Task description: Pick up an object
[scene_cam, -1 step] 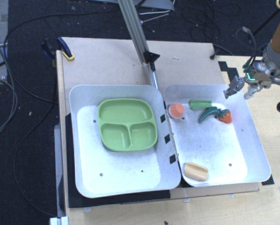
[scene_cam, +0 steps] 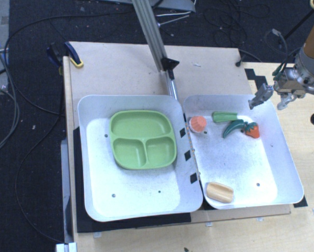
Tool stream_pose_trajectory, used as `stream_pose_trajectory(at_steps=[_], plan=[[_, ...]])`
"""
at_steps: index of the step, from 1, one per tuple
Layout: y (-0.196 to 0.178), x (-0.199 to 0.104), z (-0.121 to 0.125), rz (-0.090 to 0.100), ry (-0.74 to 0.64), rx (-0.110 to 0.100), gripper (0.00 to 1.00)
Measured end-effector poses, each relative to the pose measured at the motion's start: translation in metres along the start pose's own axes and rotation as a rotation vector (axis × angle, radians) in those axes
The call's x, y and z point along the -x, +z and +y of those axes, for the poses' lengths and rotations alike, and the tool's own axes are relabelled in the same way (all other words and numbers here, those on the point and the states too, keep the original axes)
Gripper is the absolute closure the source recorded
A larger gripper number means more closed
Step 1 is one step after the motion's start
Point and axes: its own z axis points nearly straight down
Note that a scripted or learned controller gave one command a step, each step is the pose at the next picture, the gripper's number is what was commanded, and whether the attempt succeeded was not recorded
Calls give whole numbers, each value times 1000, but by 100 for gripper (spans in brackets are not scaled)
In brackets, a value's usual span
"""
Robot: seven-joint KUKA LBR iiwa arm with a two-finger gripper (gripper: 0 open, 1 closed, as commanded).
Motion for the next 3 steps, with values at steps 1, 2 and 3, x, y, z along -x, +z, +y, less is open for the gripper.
stream_pose_trajectory(at_steps=[1,2,3], plan=[[44,4,-2,1,1,-4,0],[88,6,-5,1,2,-5,0],[143,-4,-11,2,1,-6,0]])
